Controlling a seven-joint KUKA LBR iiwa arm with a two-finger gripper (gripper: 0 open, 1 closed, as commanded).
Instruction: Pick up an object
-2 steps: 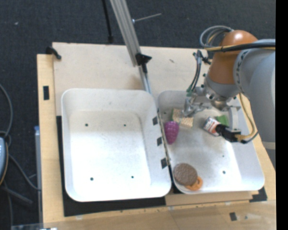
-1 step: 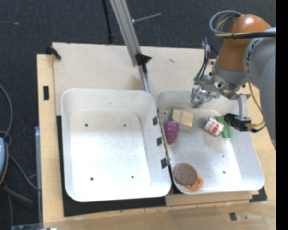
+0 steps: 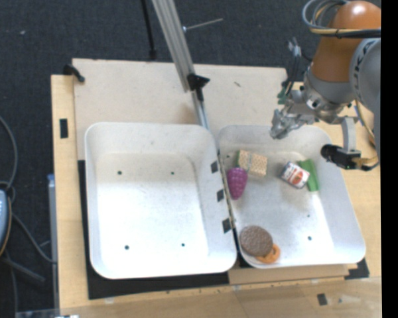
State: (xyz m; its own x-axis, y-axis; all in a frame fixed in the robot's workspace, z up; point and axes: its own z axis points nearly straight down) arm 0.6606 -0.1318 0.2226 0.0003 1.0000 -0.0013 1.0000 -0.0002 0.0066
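arm: a grey arm with an orange band comes in from the right side and ends over the far edge of the right bin [image 3: 331, 244].
gripper: the gripper [image 3: 280, 130] hangs above the far rim of that bin, near its far left corner; nothing shows between its fingers, and you cannot tell from here whether they stand wide or narrow.
step in hand: by my reading you are at the approach, with no object chosen or touched yet.
nearest target: the tan waffle block [image 3: 252, 162] lies just inside the far edge, closest to the gripper; it looks flat-sided and easy to pinch.
other targets: the purple grapes [image 3: 236, 181] lie against the left wall; the small can [image 3: 294, 175] lies on its side, touching the green piece [image 3: 311, 175], toward the right wall.
near corner: the brown cookie [image 3: 255, 240] rests partly over the orange piece [image 3: 272, 254] at the near left corner.
how to do it well: come straight down over the middle of one object; avoid things hugging a wall or touching a neighbour, since the fingers need room on both sides.
count, bins: two; the left bin [image 3: 152, 257] sits beside the right one.
count, objects: six, one of each, all in the right bin.
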